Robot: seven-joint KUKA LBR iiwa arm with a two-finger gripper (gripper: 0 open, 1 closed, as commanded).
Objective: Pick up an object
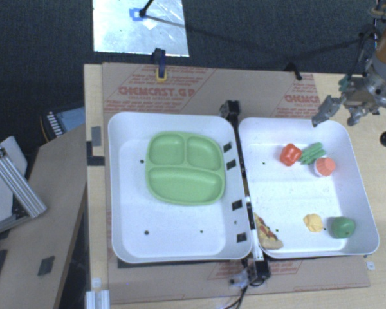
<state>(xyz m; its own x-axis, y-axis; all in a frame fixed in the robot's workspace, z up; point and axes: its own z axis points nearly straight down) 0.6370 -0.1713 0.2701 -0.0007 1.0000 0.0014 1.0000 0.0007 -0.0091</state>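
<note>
Over the cardboard-covered desk I am watching the empty, spread fingers of the grey gripper hovering beyond the right white bin's far corner, risking snagging its rim before reaching the small red toy pepper.

The arm was mostly grey metal, its wrist section rounded and pale with a dull sheen. An orange band ran across it near the top of the frame. Below that sat a blocky grey housing with darker edges. The gripper was grey as well, built of two thin angular fingers that looked darker toward their tips.
</note>
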